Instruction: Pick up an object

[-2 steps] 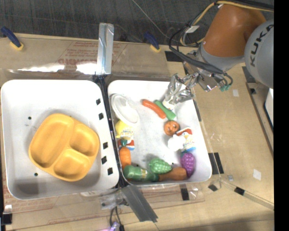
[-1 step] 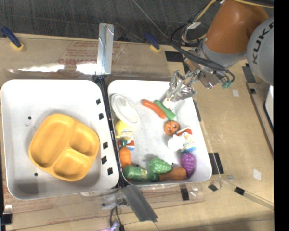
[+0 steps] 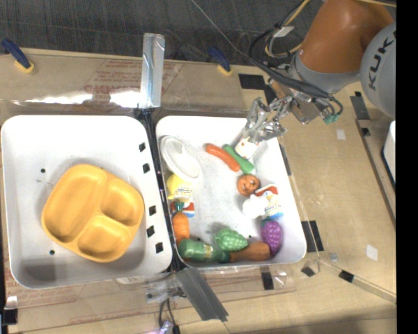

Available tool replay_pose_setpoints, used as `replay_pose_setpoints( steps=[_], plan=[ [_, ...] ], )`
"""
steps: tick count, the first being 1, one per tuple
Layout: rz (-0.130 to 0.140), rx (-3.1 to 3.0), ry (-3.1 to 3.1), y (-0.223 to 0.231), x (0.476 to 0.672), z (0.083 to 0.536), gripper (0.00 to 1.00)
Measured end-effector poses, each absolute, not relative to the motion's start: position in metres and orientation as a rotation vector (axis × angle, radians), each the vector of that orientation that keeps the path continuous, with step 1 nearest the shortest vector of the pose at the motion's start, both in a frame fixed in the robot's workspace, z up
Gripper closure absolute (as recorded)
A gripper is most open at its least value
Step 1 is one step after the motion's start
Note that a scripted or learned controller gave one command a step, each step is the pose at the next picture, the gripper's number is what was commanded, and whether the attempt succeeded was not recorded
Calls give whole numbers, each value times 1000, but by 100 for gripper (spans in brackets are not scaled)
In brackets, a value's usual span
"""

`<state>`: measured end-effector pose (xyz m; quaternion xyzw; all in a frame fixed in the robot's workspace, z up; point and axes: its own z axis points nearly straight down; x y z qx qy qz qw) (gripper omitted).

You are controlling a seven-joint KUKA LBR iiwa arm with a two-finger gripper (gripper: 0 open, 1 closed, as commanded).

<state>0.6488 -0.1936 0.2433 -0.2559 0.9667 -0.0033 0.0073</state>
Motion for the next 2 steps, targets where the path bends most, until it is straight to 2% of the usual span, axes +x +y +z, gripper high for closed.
replay_pose_setpoints(
  steps=[1, 2],
  plan=[
    [-14, -802, 3017, -193, 650, 255, 100],
    [-5, -1138, 2922, -208, 659, 268, 100]
  ],
)
